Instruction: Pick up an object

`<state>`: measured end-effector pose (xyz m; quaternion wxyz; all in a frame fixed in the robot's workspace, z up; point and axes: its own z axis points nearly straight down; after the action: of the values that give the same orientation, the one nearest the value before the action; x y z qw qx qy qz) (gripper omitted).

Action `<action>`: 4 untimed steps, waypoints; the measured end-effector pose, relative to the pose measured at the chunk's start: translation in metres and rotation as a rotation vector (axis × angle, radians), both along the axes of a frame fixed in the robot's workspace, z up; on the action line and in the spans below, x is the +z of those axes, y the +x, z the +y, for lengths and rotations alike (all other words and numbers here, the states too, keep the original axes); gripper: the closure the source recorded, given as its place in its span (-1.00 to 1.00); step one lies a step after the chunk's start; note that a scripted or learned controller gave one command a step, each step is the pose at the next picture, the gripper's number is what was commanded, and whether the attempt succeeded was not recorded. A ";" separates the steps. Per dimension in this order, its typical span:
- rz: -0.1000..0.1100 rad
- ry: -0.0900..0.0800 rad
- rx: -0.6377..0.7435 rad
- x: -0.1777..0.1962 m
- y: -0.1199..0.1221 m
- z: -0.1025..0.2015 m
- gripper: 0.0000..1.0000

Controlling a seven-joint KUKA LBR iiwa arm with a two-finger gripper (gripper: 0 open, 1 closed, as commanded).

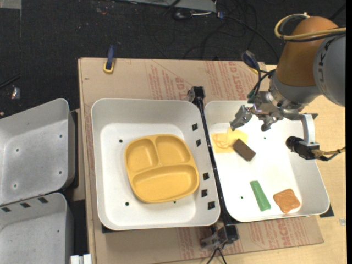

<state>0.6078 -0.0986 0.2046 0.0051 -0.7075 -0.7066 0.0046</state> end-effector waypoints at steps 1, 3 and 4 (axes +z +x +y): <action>-0.013 -0.001 0.002 0.007 0.003 0.000 -1.00; -0.011 -0.001 0.001 -0.108 0.003 0.007 -1.00; -0.015 -0.001 0.000 -0.095 0.004 0.007 1.00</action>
<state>0.6122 -0.0915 0.1098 -0.0005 -0.7077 -0.7065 -0.0001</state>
